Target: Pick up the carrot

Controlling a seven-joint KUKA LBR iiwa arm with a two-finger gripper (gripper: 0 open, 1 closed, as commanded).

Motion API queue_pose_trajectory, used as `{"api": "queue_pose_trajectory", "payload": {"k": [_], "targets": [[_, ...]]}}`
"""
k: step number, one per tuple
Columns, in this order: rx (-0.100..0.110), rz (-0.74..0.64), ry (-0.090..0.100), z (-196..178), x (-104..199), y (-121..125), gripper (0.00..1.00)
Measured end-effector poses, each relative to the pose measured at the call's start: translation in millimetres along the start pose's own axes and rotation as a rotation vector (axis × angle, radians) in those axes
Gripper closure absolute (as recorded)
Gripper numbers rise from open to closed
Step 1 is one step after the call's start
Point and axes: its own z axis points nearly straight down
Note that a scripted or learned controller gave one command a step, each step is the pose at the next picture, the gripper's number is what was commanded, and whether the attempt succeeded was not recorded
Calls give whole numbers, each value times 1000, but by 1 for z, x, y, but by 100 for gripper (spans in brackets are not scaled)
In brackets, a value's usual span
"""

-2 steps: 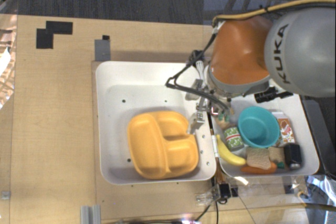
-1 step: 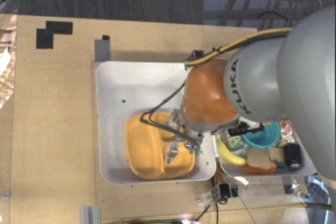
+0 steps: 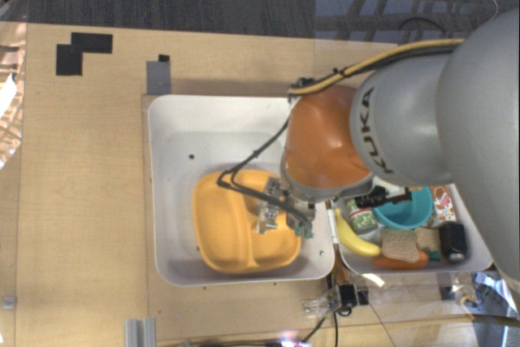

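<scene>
Currently gripper sits over the yellow tray in the left bin, can't tell its finger state, while the carrot lies in the right bin beside the banana, so a grab here likely misses.

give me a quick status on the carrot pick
Gripper over the yellow tray in the left bin. Carrot lies in the right bin, ungrasped, beside the banana. Arm overhangs the right bin.

Bare bin floor beyond yellow tray
</scene>
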Motion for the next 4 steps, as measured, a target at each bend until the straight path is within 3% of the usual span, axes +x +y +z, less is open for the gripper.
{"api": "queue_pose_trajectory", "payload": {"k": [1, 2, 3, 4], "targets": [[-4, 342, -4, -69, -33, 32, 100], [-7, 463, 2, -83, -7, 129, 100], [-3, 830, -1, -105, 4, 122, 100], [4, 1118, 3, -87, -2, 106, 100]]}}
